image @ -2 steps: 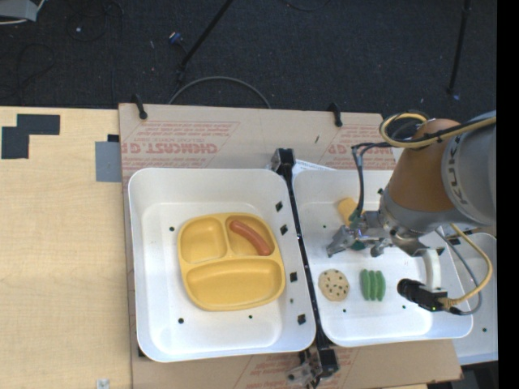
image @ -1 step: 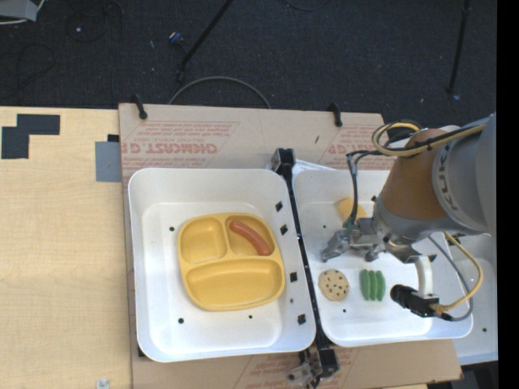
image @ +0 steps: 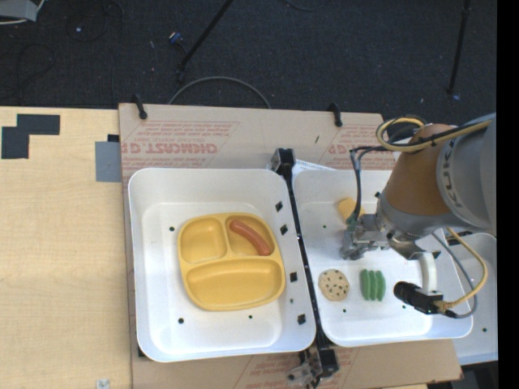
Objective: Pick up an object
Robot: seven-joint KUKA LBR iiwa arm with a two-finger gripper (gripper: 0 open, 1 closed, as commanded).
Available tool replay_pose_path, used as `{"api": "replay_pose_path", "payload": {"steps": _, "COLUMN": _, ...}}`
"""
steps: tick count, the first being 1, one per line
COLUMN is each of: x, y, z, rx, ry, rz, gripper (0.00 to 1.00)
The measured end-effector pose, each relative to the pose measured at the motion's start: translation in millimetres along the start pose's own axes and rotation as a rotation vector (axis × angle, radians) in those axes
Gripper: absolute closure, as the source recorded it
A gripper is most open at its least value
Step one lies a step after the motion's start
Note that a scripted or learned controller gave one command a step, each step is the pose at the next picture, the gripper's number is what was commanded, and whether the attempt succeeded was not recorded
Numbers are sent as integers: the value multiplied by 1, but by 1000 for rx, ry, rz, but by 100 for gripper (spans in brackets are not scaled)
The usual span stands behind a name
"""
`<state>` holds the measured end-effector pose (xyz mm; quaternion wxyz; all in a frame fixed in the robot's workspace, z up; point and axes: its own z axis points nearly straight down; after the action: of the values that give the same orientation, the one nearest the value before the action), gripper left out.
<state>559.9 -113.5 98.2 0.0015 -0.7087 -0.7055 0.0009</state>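
In the right bin (image: pixel 389 336), my gripper (image: pixel 354 247) hangs low near the bin's middle, reaching in from the right. A round chocolate-chip cookie (image: pixel 333 284) lies just in front of it and slightly left. A green pea pod (image: pixel 372 284) rests beside the cookie on its right. A yellow object (image: pixel 346 208) sits just behind the gripper, partly hidden by it. Nothing can be seen held by the gripper.
The left bin (image: pixel 154 298) holds a yellow divided tray (image: pixel 231 288) with a red sausage (image: pixel 251 236) in its upper right compartment. A black divider (image: pixel 294 241) runs between the bins. Cardboard lies under both bins, and the wooden bench top extends to the left.
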Motion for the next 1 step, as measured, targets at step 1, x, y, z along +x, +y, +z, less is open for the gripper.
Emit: {"api": "replay_pose_path", "payload": {"steps": 1, "x": -8, "y": -2, "z": -60, "rx": -5, "ry": -1, "rz": 1, "gripper": 100}}
